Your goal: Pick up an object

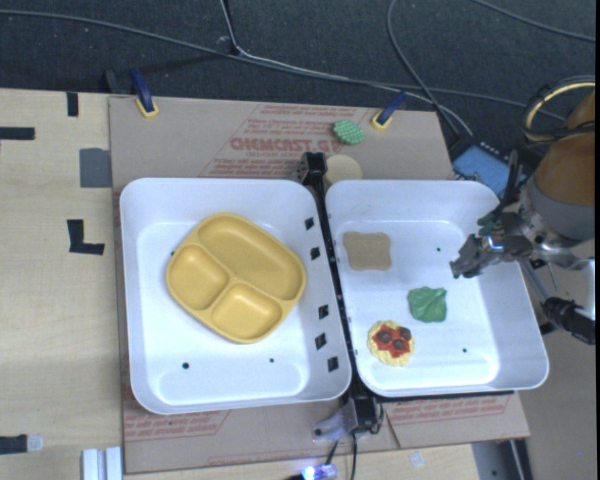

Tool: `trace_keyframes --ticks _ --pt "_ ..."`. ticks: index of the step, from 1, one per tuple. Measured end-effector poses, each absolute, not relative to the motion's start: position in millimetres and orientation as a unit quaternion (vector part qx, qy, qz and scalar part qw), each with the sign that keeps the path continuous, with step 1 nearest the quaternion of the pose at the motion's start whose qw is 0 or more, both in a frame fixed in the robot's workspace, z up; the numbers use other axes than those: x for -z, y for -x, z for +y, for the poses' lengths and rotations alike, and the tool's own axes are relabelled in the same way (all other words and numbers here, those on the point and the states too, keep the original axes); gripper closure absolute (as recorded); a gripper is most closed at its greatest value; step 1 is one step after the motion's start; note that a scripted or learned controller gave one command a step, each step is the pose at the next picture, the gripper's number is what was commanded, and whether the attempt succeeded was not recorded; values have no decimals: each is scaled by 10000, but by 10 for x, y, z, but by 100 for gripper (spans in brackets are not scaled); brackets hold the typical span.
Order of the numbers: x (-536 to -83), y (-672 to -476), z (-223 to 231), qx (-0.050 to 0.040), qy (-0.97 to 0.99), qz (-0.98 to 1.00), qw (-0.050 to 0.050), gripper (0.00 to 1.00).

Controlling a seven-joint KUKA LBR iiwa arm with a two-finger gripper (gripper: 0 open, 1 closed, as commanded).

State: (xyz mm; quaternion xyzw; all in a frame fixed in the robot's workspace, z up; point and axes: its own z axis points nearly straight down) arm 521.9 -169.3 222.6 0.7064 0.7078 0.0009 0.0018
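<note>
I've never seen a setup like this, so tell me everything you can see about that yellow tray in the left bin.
The yellow tray looks like smooth plastic, a rounded square with three hollow compartments, one large and two smaller. It lies flat and face up, turned at an angle to the bin's sides, near the middle of the left white bin. Nothing lies in its compartments, and it touches only the bin floor.

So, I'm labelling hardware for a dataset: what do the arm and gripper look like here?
The arm is a rounded grey body with an orange band above the wrist. Its gripper is a small dark metal assembly. Yellow and black cables loop beside the arm's upper part.
</note>
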Motion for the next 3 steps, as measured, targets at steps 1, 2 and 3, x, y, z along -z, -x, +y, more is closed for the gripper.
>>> trace_keyframes --ticks 1,2,3 --pt "-2742 -5229 -1693 -8 -7065 7077 20 100" --pt "-2637 -5372 -1076 -1 -7047 7095 -7 100" --pt "-2502 -5510 -651 8 -7053 7089 -11 100"
